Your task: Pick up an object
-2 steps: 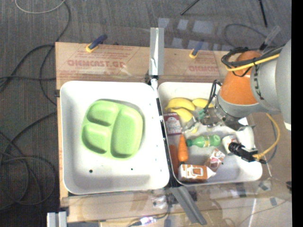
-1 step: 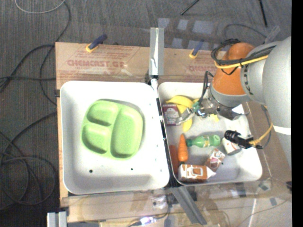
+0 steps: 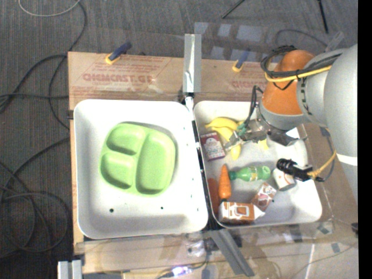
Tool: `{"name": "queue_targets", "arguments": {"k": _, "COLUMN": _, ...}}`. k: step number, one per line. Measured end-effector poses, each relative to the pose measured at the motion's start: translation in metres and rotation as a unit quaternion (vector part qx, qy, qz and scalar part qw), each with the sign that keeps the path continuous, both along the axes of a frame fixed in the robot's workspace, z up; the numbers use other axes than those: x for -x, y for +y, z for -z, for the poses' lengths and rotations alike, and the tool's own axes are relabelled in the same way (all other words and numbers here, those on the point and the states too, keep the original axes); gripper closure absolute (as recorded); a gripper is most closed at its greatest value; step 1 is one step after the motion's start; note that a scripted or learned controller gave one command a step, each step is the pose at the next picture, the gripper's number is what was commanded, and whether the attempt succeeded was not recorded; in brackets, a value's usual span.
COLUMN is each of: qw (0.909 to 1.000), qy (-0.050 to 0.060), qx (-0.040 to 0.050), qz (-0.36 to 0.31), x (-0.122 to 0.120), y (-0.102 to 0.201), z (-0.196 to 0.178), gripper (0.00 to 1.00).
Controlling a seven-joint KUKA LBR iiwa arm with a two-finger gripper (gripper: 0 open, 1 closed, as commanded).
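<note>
Hovering my gripper [image 3: 251, 133] low in the right bin [image 3: 311, 205], finger state cannot be told, banana [image 3: 222, 125] touching its left side, green bottle [image 3: 251, 173] just below, carrot [image 3: 224, 181] further left, left bin [image 3: 87, 214] holding green tray [image 3: 139, 157]

The claw [image 3: 251, 133] hangs low in the right shallow white bin [image 3: 311, 205], just beside the yellow plastic banana [image 3: 222, 124]; a green divided tray [image 3: 139, 157] fills the left white bin [image 3: 87, 173].
</note>
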State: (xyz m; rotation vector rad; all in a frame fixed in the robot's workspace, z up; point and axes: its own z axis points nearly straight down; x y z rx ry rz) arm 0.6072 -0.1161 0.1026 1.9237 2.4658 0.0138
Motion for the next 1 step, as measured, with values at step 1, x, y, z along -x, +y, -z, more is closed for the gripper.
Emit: {"name": "queue_targets", "arguments": {"k": 1, "qw": 0.9981, "qy": 0.01, "qx": -0.0005, "qz": 0.061, "x": 0.001, "y": 0.0507, "z": -0.0796, "gripper": 1.0}}
